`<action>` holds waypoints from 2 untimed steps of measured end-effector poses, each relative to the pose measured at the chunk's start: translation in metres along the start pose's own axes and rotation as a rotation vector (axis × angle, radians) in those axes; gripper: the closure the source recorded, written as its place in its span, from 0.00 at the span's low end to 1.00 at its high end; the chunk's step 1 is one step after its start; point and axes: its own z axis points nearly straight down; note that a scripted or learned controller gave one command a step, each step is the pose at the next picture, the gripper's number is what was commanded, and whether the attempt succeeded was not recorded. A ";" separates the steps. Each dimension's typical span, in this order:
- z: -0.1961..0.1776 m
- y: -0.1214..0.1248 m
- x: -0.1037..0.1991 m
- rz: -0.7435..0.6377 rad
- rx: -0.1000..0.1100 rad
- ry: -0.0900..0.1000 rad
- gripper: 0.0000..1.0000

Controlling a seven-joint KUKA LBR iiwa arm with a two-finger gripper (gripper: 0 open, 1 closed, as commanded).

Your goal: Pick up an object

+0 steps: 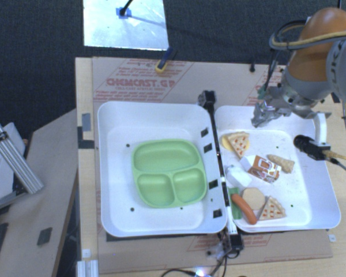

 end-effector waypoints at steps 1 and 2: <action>-0.012 0.014 0.054 0.000 -0.002 0.000 1.00; 0.003 0.026 0.105 0.000 -0.001 0.000 1.00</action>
